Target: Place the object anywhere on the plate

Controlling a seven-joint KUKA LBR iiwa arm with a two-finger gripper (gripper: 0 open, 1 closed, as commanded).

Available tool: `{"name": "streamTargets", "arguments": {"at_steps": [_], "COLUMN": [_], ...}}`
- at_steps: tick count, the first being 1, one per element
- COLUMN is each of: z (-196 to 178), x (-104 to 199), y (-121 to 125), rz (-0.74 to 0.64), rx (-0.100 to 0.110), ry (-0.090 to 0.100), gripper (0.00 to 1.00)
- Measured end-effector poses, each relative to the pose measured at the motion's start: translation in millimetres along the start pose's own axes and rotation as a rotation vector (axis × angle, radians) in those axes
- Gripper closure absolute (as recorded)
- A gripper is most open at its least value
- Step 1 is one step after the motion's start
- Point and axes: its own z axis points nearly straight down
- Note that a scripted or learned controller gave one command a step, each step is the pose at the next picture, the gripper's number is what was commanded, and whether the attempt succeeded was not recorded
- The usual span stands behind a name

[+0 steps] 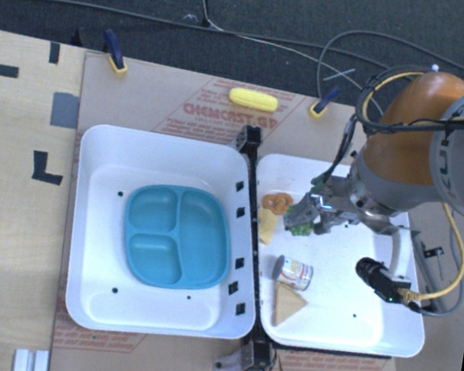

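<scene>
A blue divided plate (178, 237) lies in the left white bin (105, 160). My gripper (303, 221) hangs over the left part of the right bin (383, 335), just right of the divider between the bins. It is shut on a small green object (297, 228) that shows between its fingertips. The plate is well to the gripper's left, across the divider.
Loose in the right bin are a brown pretzel-like piece (277, 202), a pale yellow piece (267, 227), a small can on its side (295, 273) and a tan wedge (286, 304). A yellow banana-shaped toy (253, 99) lies on the cardboard behind the bins. Cables loop around the arm.
</scene>
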Motion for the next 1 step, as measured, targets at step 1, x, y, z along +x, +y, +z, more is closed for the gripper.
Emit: {"name": "streamTargets", "arguments": {"at_steps": [1], "z": [1.9], "x": [45.0], "y": [-10.4], "rz": [0.002], "rx": [0.002], "ry": [-0.002], "gripper": [1.0]}}
